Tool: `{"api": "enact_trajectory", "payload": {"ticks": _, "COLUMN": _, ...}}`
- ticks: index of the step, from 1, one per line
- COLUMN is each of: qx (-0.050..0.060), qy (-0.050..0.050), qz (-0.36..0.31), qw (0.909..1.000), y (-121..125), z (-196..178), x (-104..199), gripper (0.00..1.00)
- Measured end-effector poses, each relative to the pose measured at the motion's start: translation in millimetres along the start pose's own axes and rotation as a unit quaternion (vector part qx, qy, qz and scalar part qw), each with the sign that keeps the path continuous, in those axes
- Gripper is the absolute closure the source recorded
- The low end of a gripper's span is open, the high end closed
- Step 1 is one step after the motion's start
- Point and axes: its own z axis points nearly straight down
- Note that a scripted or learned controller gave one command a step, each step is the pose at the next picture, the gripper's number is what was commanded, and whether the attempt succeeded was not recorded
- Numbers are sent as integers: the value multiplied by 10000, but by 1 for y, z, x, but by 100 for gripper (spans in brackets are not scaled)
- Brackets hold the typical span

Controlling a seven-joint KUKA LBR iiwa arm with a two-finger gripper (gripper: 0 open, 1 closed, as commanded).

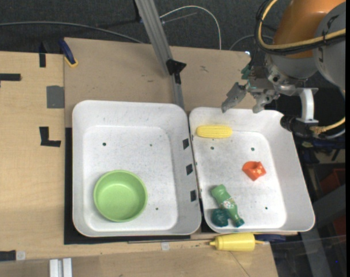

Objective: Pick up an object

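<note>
Hovering my gripper, jaws spread and empty, above the right bin's far rim, I judge the yellow corn cob just below light, stiff, slippery, best pinched across its middle.

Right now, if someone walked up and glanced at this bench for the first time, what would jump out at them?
Probably the bright green bowl sitting alone in the near left corner of the left bin. Next, the orange-banded arm at the upper right, its pincer open above the far edge of the right bin, which holds a yellow corn cob, a small orange block and a green bottle.
</note>
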Motion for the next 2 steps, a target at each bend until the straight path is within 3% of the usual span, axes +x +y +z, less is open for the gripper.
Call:
{"api": "enact_trajectory", "payload": {"ticks": 1, "qx": 0, "qy": -1, "qz": 0, "qw": 10000, "y": 0, "z": 0, "x": 0, "gripper": 0}}
{"api": "enact_trajectory", "payload": {"ticks": 2, "qx": 21, "qy": -7, "qz": 5, "qw": 10000, "y": -5, "z": 45, "x": 0, "gripper": 0}}
